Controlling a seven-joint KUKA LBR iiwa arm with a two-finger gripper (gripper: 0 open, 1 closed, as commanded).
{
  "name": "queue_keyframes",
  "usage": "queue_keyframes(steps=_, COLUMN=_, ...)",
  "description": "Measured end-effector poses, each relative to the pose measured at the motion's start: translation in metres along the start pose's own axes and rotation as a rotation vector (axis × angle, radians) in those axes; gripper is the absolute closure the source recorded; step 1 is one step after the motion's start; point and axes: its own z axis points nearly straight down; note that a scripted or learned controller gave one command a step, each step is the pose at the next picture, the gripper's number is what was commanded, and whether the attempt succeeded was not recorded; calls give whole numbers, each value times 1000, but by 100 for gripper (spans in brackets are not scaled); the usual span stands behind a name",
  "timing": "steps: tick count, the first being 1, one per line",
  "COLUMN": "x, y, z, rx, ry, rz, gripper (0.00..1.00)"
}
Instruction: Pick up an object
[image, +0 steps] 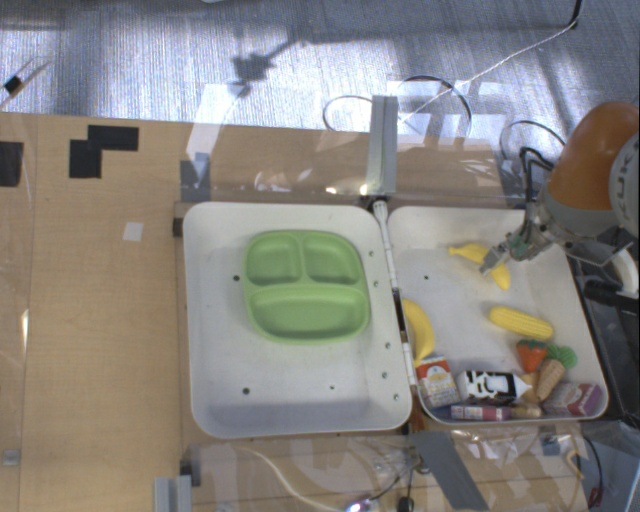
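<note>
Tool over small curved yellow banana.

The wooden bench carries two shallow white bins side by side. The left bin and the right bin touch along a central divider. Black markers lie flat on the bench surface near its far left corner.

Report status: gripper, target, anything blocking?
Gripper low in right bin, at yellow toy. Grasp unconfirmed. Corn cob nearby, apart; other toys piled along near edge.
</note>
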Motion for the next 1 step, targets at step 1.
queue_keyframes(steps=1, x=50, y=69, z=-127, rx=9, ry=6, rz=66, gripper=100)
